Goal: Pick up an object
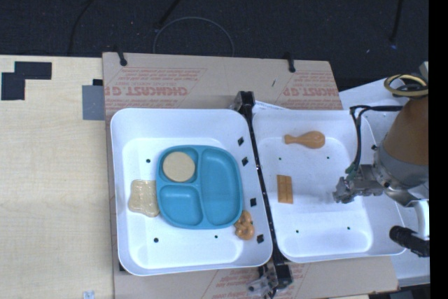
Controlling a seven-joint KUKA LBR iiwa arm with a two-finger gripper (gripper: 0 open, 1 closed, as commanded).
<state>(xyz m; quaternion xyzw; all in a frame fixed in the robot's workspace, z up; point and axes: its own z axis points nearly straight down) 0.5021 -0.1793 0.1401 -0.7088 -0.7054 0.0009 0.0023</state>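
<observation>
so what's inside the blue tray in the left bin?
The blue tray holds one round tan disc in its upper-left compartment. The other two compartments show bare blue plastic. Whatever lies beneath the tray or the disc is covered.

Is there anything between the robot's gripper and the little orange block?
No, in the camera view just bare white bin floor lies between the gripper and the orange block.

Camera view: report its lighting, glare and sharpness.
Camera view: even overhead light, with soft shadows along the bins' walls; the white bins look bright, almost washed out, while the floor behind is dark. The blue tray and the drumstick are fairly sharp; the gripper is soft and hard to read.
</observation>
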